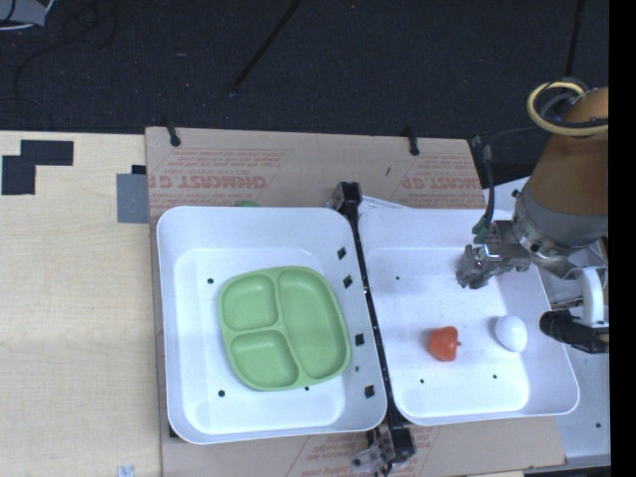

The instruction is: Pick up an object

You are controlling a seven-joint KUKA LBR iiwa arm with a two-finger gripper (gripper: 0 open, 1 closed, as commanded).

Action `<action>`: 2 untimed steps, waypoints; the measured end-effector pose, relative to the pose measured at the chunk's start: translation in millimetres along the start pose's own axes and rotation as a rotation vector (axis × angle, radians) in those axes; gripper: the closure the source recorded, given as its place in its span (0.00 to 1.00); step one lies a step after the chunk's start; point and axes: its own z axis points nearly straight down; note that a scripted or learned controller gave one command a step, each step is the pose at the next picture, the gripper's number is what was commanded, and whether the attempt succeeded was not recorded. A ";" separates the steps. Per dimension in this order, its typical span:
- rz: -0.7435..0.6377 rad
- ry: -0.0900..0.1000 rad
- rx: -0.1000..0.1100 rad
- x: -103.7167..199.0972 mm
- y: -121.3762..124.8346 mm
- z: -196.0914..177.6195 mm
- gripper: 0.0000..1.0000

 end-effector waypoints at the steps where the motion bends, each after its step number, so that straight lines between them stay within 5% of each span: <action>1: 0.000 0.000 0.001 51.2 -10.1 12.2 1.00; 2: -0.003 0.001 0.001 114.1 -19.2 13.6 1.00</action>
